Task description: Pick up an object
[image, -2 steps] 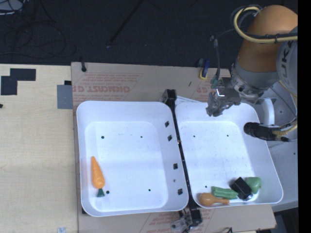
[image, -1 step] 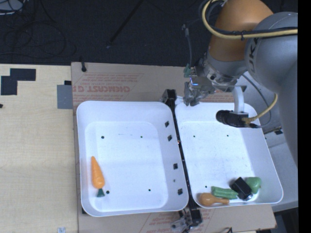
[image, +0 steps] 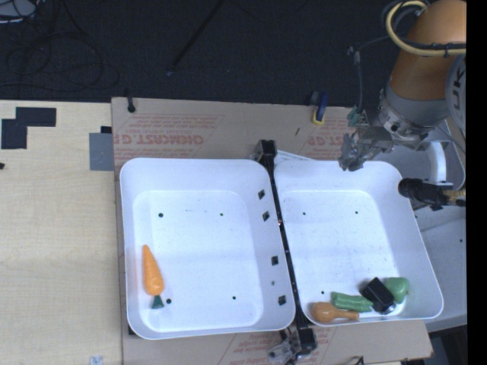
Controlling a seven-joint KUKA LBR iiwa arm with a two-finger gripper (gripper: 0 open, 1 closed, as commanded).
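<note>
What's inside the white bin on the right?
In the right bin, near its front corner: a green vegetable piece, an orange pear-shaped toy, a black block and a green lump. The block covers part of the lump.

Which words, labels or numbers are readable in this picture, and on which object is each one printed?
"CHEMCREST" (uncertain), red print seen upside down on the cardboard sheet behind the left bin.
A second red print on the same cardboard, behind the right bin: cut off by the bin, not readable.
Red print on the cardboard's front edge: too small and blurred to read.
</note>
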